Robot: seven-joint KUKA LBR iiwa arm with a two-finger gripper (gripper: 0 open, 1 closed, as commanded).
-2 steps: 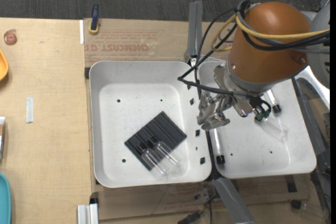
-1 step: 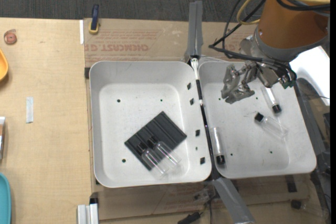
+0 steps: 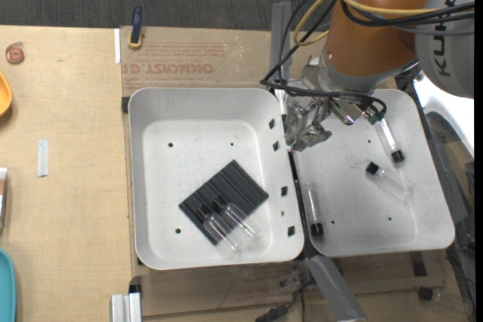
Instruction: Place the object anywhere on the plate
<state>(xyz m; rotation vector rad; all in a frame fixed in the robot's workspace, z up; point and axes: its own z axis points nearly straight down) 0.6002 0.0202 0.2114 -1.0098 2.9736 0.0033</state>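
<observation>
Vials [image 3: 230, 226] of clear plastic already lie on the black ribbed plate [image 3: 226, 196] in our left bin [image 3: 151, 162]; light, slippery, round, best gripped mid-barrel. Our claw [image 3: 306, 128] hovers over the bins' divider; we cannot tell its opening.

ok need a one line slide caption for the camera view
KUKA arm's gripper hovers at the right bin's left edge; two clear vials lie on the black plate in the left bin.

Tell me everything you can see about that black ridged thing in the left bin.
The black plate is a flat, ribbed rectangle, seemingly plastic, lying turned at an angle on the floor of the left bin, toward its front. Two clear vials with dark caps lie across its lower corner, partly overhanging onto the bin floor.
</observation>
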